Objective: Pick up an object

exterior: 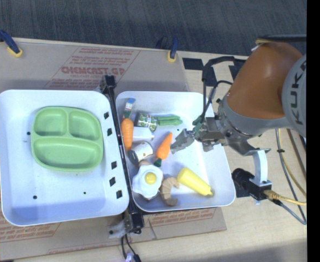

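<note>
Covering bench [29, 53], printed brown cardboard, dark carpet [149, 10]

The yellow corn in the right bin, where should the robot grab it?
Probably across the middle of the yellow corn, coming straight down from above. It lies flat and slanted, long and narrow, so the jaws should close across its short width. The croissant crowds its left end.
</note>
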`<state>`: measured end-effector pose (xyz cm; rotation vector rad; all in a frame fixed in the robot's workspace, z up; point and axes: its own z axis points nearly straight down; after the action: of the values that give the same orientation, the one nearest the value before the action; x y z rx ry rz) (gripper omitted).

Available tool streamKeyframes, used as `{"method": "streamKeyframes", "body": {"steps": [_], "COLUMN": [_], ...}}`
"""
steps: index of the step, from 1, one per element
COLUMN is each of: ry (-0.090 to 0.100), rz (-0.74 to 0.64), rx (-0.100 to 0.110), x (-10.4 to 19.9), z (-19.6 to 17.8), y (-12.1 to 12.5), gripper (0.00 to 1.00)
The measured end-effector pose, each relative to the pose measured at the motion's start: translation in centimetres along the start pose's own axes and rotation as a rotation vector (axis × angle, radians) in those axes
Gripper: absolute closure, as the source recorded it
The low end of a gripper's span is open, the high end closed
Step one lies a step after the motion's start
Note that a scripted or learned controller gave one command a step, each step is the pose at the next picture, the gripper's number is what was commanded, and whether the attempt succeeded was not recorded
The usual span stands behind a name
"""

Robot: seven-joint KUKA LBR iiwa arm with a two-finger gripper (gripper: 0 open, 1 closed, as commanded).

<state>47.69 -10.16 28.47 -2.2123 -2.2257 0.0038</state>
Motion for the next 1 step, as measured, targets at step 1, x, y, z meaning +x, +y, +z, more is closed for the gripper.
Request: {"method": "streamKeyframes", "body": {"steps": [1], "ry": [0.000], "rz": [0.000], "rx": [0.002], "x": [-2.44], "z": [13.07], "y": [-0.12], "gripper": [0.00]}}
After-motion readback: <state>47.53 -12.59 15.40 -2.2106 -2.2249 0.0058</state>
